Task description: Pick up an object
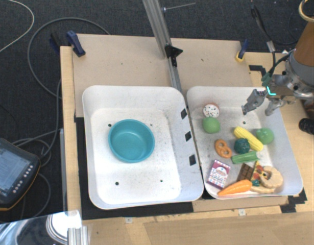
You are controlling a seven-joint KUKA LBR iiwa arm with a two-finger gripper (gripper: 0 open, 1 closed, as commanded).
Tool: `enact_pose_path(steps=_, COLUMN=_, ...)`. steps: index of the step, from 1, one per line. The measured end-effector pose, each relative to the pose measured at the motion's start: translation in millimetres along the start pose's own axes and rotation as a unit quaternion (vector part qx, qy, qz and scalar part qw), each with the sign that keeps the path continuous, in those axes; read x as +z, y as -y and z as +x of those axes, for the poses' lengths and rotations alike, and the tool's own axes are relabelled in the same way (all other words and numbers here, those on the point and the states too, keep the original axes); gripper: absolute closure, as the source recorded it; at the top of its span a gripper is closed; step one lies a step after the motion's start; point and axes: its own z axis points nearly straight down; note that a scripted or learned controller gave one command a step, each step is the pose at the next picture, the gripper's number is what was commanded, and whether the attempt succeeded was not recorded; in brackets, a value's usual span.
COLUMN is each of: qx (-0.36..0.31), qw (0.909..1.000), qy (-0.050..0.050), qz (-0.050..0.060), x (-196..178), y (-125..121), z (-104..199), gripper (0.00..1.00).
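Near edge: we see a carrot (235, 188) and a small box (218, 174).
Middle: corn (247, 138) lies crowded; we should aim between neighbours.
Far end: gripper (261, 104) hovers spread apart, holding nothing, over the right bin (294, 162).

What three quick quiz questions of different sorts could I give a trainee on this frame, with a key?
1. True or false: the teal bowl lies in the left bin.
2. Which thing lies nearest the right bin's front rim? A) carrot B) green ball C) corn cob
3. Fill in: the gripper hangs open over the right bin's ____ corner.

Key: 1 true; 2 A; 3 far right.
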Motion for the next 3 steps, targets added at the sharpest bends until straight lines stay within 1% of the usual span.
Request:
enact_pose_path(steps=1, qx=0.0, qw=1.0, qy=0.0, qz=-0.003, x=-3, y=-1, z=0, gripper=0.0)
enact_pose_path(steps=2, qx=-0.001, qw=1.0, qy=0.0, qz=0.001, x=53, y=-3, z=10, gripper=0.0)
enact_pose_path(steps=3, qx=0.001, qw=1.0, qy=-0.001, qz=0.002, x=115, y=6, z=13, gripper=0.0)
